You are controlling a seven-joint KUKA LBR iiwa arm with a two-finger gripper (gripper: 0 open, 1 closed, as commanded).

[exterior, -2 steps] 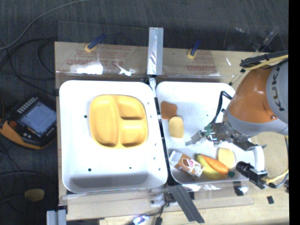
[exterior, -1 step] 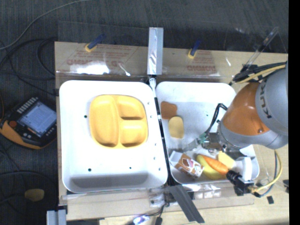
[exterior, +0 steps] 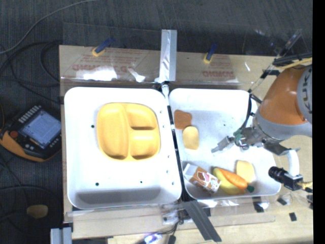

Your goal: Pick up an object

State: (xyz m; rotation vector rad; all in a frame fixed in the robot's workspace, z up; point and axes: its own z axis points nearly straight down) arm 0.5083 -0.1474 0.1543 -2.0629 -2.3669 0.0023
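Reading the scene from the lower edge of the frame upward, we note:

Lower right of the right bin (exterior: 238,96): a small printed packet (exterior: 204,179), a yellow banana-like piece (exterior: 224,183), an orange carrot (exterior: 235,179) lying across it, and a pale yellow block (exterior: 245,170), all crowded together at the bin's bottom rim.

Hand (exterior: 219,147): it hangs over the bare middle of the right bin, above the cluster and to the right of the pale roll. We see one thin grey finger pointing toward lower left; we cannot tell whether the fingers are spread or closed. Nothing shows between them.

Mid-left of the right bin: a pale yellow roll (exterior: 191,137), touching or just beside a brown flat piece (exterior: 183,118) above it.

Left bin (exterior: 76,136): a yellow divided tray (exterior: 128,131) sits in its upper middle.

Step in hand: we judge this the approach, with no object taken yet.

Next move: we would choose one target. The roll stands freer than the crowded lot below, so it looks the easier grip. The hand must come over it, line up, then descend.

Writing: the packet carries print too small to read. Faint reddish lettering on the surface (exterior: 117,65) under clear film at the top is illegible. Grey letters on the arm's orange band at right are cut off.
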